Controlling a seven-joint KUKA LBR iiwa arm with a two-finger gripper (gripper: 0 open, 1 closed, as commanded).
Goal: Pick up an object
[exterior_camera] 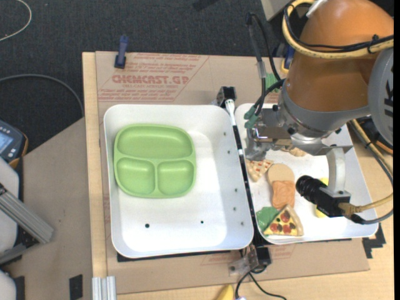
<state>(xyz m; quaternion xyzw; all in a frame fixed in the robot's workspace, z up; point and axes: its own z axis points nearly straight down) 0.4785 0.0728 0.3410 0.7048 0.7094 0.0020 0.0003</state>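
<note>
Toy food in the right bin, arm poised above it

Pizza slice (pixel 284 222) lies at the front edge of the right bin (pixel 353 229), lower right of the frame, touching a green leaf-shaped piece (pixel 265 216) on its left. Just behind them sit an orange piece (pixel 283 194), a tan round piece (pixel 281 172) and a pale wedge (pixel 257 169) by the bin's left wall. The end effector (pixel 255 155) hangs right above that wedge; whether it is open or closed cannot be told, and nothing is seen in its hold. At left centre, the left bin (pixel 187 224) holds a green divided plate (pixel 154 161). Behind it, the cardboard-covered surface (pixel 162 74) carries a blue clip (pixel 120 52).
</note>
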